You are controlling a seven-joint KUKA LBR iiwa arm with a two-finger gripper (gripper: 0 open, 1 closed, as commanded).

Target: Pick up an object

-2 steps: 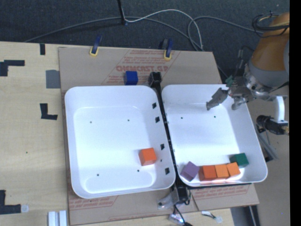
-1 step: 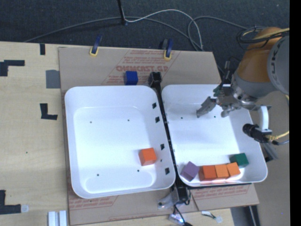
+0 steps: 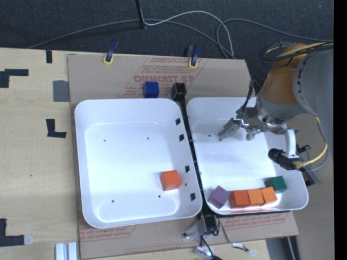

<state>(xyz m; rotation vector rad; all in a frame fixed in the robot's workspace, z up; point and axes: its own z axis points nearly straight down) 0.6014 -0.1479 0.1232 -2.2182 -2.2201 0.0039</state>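
Claw (image 3: 237,130) hangs over the upper part of the right bin (image 3: 217,108), fingers spread, nothing between them. Purple block (image 3: 218,196), two orange blocks (image 3: 247,198) and green block (image 3: 277,184) lie in a row at that bin's lower edge, well below the claw. Another orange block (image 3: 170,180) sits lower right in the left bin (image 3: 87,112). Bins rest on cardboard (image 3: 162,75); blue block (image 3: 151,89) on it, above the left bin.

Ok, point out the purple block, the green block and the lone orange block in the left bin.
purple block (image 3: 218,196), camera view, top face.
green block (image 3: 277,184), camera view, top face.
lone orange block (image 3: 170,180), camera view, top face.
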